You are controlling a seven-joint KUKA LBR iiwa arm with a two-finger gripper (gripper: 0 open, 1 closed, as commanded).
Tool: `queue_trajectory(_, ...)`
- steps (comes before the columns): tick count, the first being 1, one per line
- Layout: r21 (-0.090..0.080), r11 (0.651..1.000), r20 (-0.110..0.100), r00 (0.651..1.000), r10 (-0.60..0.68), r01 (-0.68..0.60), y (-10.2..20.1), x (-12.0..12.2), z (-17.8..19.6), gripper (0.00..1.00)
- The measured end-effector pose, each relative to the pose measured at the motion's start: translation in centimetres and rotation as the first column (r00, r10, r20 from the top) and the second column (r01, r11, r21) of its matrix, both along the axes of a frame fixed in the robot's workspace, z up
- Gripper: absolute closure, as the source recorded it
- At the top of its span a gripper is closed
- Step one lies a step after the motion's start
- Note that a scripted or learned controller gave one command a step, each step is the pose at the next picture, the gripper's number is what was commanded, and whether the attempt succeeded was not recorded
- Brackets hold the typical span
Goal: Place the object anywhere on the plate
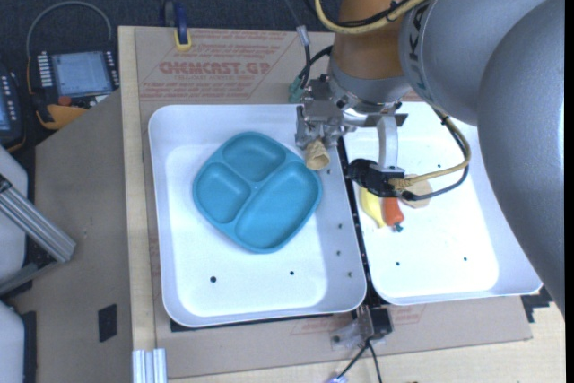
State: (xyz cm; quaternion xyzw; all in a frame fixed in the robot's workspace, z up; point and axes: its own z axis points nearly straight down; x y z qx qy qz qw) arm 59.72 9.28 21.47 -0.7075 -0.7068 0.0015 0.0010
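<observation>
A small tan object (317, 159) hangs at the tip of the gripper (315, 145), just past the upper right rim of the blue plate (258, 191), apparently above the left bin's floor rather than the plate; the fingers seem closed onto it from above, though the grip itself is too small to make out clearly. The plate, divided into three compartments, lies tilted in the middle of the left bin (184, 282); the right bin (448, 256) holds a yellow piece (371, 205) and an orange piece (392, 211) near its left wall, partly under a black part of the arm; the arm (466, 22), grey with an orange band, comes in from the right and covers much of that bin. Both bins rest on a cardboard sheet (224, 49) with red lettering; a small screen (79, 72) ringed by cable sits at the far left on dark carpet.
</observation>
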Motion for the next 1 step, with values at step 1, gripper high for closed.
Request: queue_trajectory(1,0.001,1.0,0.0,1.0,0.0,0.0,0.04,0.0,0.02,0.0)
